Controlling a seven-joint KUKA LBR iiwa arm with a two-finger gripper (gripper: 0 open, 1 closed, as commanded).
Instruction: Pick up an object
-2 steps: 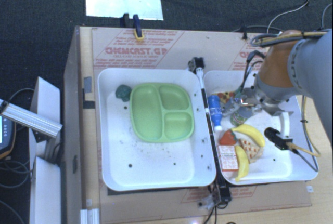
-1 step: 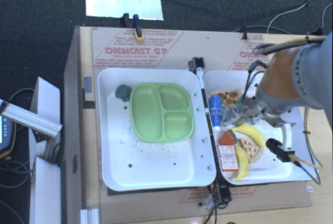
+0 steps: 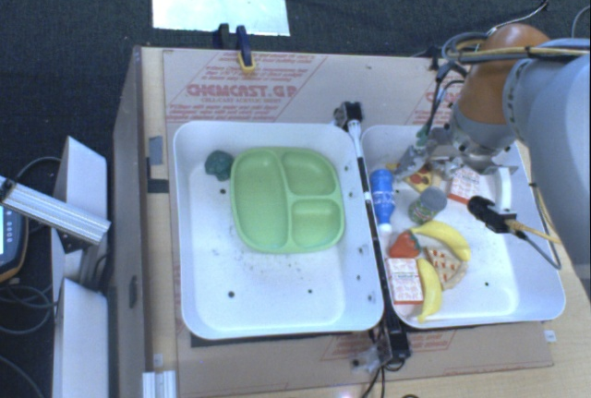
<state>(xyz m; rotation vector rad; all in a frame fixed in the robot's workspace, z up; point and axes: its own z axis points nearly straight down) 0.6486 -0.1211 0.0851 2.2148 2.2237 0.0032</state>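
Left bin (image 3: pixel 277 295) holds a plate (image 3: pixel 286 200) with a dark lump (image 3: pixel 219 164) at its 10 o'clock; in the right bin (image 3: pixel 499 290) the bottle (image 3: pixel 380 193), can (image 3: pixel 430 202) and bananas (image 3: pixel 441 237) lie unlifted along its 9 o'clock wall, the claw (image 3: pixel 423 156) is low near 11 o'clock with a grip I cannot tell, and open floor lies toward 4 o'clock.

It is crowded close to the jaws of the gripper (image 3: pixel 420 156). A blue and white bottle (image 3: pixel 380 193) lies just beside them, toward the other bin (image 3: pixel 277 299). A grey can (image 3: pixel 430 202) sits just in front of them. Past the can, two bananas (image 3: pixel 443 235) and a small carton (image 3: pixel 404 281) block the way. Well away from the jaws, the other bin has bare floor around a green plate (image 3: pixel 286 199).
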